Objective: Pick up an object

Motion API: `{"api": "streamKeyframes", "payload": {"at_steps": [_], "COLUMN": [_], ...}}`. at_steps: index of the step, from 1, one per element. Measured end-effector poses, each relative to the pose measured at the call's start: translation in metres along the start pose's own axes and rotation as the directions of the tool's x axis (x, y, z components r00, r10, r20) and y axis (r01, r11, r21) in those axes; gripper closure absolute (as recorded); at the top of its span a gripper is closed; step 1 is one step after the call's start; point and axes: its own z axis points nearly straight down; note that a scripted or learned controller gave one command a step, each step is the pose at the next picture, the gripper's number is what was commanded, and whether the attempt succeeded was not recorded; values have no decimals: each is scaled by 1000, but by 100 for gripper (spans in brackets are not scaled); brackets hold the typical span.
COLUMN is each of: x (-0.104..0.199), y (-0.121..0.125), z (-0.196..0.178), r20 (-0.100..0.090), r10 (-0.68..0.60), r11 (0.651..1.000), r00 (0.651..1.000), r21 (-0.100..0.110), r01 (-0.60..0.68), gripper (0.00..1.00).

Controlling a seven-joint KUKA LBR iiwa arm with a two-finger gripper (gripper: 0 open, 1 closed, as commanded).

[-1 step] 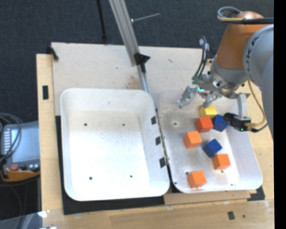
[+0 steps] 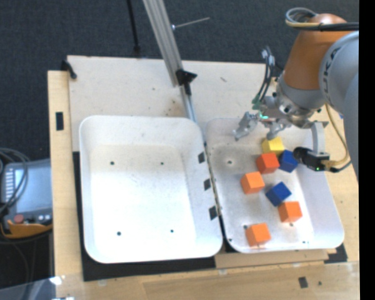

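White right bin point(image 2: 319, 233) is noted containing one yellow block point(image 2: 274, 145), four orange blocks point(image 2: 253, 182) and two blue blocks point(image 2: 279, 192). The gripper point(image 2: 260, 127) is seen spread open, holding nothing, at the bin's far edge.

Robotics lab, wooden bench point(image 2: 59, 167) on dark carpet, aluminium mast point(image 2: 162, 33), cabled control pendant point(image 2: 22, 195)

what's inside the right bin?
Right bin holds seven cubes: one yellow cube, four orange, two blue. The gripper hangs over its far end; the arm covers the bin's far right corner.
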Motion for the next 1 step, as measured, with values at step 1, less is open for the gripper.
{"api": "streamKeyframes", "payload": {"at_steps": [1], "x": [-2], "y": [-5], "z": [62], "r20": [2], "r10": [5], "r11": [1000], "r00": [1000], "r21": [6], "r01": [-5], "gripper": [0]}}
